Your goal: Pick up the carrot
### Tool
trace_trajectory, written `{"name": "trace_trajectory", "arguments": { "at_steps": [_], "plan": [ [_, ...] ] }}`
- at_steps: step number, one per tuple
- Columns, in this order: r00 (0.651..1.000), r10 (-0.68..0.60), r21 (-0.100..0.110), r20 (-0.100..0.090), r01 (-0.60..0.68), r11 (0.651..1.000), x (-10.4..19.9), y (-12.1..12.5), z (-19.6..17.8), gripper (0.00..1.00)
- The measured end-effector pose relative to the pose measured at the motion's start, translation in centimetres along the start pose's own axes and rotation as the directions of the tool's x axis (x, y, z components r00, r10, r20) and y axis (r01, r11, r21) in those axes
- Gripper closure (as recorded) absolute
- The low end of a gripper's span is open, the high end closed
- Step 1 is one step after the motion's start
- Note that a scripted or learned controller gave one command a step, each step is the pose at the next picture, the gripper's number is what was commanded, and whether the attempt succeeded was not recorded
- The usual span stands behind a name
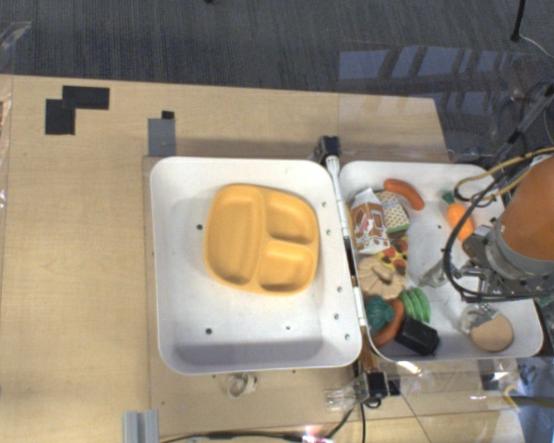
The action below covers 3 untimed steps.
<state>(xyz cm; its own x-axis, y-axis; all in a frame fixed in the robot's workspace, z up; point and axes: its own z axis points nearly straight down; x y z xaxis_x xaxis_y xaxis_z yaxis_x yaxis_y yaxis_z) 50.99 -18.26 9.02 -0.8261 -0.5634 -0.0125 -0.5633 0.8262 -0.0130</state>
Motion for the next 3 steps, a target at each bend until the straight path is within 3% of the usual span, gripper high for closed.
{"name": "trace_trajectory", "arguments": {
  "at_steps": [1,2,3],
  "plan": [
    [0.967,0.256,-0.002,-0.001,-0.256,0.967,-3.2,-4.8,0.2,0.0],
    [0.842,0.539,-0.003,-0.001,-0.539,0.842,-8.7,-8.5,0.3,0.0],
    [0.843,0.538,-0.001,0.014,-0.538,0.843,-9.2,-8.7,-1.1,1.0]
  ]
}}
